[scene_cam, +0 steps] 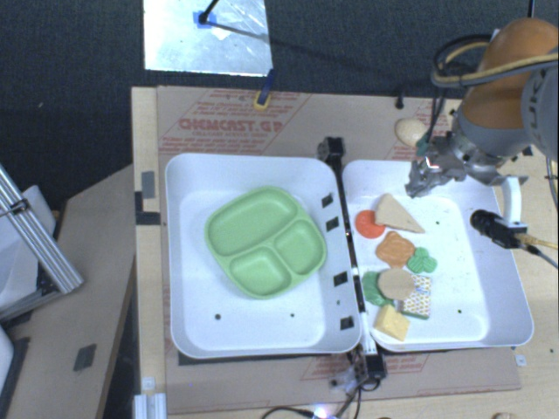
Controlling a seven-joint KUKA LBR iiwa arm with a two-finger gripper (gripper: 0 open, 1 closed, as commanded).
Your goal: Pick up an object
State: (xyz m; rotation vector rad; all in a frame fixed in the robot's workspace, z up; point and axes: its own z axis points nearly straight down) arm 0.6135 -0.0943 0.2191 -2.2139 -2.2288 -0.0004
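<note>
Gripper (pixel 423 184) hovering, upper right of frame.
I can't tell its grip state; pale tan wedge-shaped toy (pixel 397 215) lies just lower-left, long axis running lower-right.

Two white bins (pixel 262 168) sit on the tan surface (pixel 227 120), which carries red printed lettering near its far edge. The left bin holds a pale green divided tray (pixel 265 241). In the right bin lie a beige wedge (pixel 397 214), a red-orange disc (pixel 368 225), an orange piece (pixel 395 250), a green piece (pixel 424 261), a tan oval (pixel 395 283), a yellow block (pixel 392 322) and a small card with a multicoloured checked pattern (pixel 420 298). The arm (pixel 515 68) is grey with an orange band.
</note>
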